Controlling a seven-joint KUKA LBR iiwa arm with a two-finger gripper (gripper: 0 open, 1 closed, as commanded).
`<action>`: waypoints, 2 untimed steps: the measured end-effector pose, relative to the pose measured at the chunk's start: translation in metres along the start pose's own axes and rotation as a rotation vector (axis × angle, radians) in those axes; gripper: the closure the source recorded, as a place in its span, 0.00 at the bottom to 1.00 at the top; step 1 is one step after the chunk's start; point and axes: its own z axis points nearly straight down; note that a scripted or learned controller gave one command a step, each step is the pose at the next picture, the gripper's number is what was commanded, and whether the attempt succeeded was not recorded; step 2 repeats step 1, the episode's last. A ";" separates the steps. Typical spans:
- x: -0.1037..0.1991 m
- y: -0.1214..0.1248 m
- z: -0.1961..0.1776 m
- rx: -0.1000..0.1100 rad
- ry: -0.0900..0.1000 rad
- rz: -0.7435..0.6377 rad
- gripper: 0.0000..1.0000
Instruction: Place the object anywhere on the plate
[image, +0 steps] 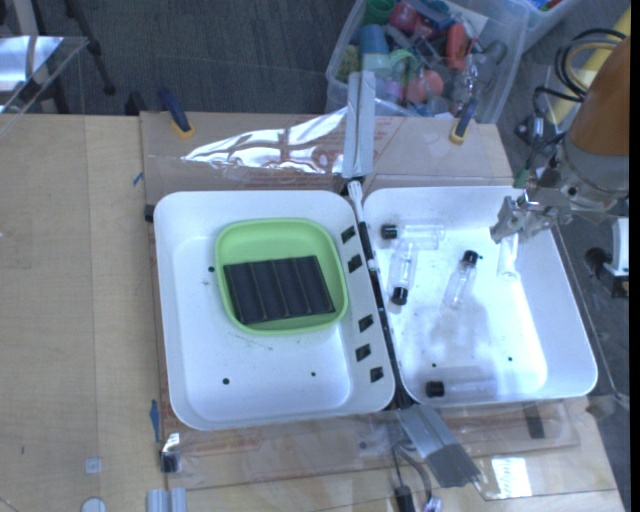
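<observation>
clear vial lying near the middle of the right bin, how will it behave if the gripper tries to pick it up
The clear vial looks like a slim cylinder lying on its side, so a nudge would probably roll it across the right bin. Its smooth transparent wall may slip from the gripper. It seems small and probably light, capped black at one end.

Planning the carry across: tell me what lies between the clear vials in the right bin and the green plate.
The raised rims where the two white bins meet run between the clear black-capped vials and the green square plate. A dark ridged slab lies on it.
</observation>
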 end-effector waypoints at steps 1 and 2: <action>0.000 0.000 0.000 0.000 0.000 0.000 0.00; 0.000 0.000 0.000 0.000 0.000 0.000 0.00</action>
